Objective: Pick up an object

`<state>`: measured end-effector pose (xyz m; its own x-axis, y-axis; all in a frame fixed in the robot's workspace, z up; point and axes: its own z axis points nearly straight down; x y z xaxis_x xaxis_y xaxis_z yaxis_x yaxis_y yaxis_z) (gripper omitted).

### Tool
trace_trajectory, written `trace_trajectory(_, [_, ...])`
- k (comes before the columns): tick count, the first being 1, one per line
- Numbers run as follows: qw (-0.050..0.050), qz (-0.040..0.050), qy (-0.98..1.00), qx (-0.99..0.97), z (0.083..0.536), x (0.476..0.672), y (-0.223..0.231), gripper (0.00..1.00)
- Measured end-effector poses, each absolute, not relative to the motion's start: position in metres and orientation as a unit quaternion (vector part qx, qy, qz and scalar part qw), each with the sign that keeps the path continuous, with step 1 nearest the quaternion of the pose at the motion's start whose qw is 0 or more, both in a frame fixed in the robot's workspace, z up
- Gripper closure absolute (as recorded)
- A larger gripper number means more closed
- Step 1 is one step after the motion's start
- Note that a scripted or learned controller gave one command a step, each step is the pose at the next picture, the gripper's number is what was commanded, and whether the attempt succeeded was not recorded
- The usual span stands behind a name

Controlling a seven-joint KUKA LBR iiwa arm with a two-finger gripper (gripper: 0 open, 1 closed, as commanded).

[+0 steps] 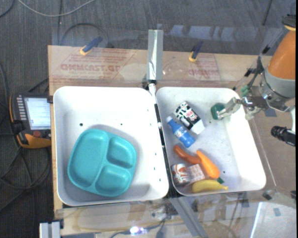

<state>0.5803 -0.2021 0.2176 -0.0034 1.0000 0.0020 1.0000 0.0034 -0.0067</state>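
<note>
On the far left, outside the bench, a handheld control pad (29, 118) with an orange edge and a lit screen lies on the dark floor. The left white bin (64, 103) holds a teal plate (103, 161) with three compartments; it sits in the lower half of this bin, flat on the bottom.

Between the two bins stands a grey metal post (154, 56), which goes up toward the back of the bench. Two clamps with yellow tips, one (91, 45) to the left and one (194, 53) to the right of the post, hold the wooden board.

The right white bin (248, 148) has the objects near its left wall. A small black-and-white carton (188, 116) lies at the top, and a blue bottle (181, 132) lies just beside it, lower and to the left. Below them is an orange carrot (207, 164), next to it a red-and-white can (185, 173), and a yellow banana (208, 186) is at the bottom edge.

The gripper (220, 111) hangs over the upper right part of this bin, with a green rounded tip. It is well apart from the objects, and nothing is between its fingers; how far it is open I cannot tell. The grey and orange arm (282, 68) comes from the right.
</note>
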Motion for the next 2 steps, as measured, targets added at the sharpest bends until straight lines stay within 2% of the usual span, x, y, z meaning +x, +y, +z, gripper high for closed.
trace_trajectory(1, [0.001, -0.0004, -0.836, -0.549, 0.092, 0.57, -0.165, 0.0])
trace_trajectory(2, [-0.01, -0.0023, -0.874, -0.486, 0.09, 0.517, -0.171, 0.0])
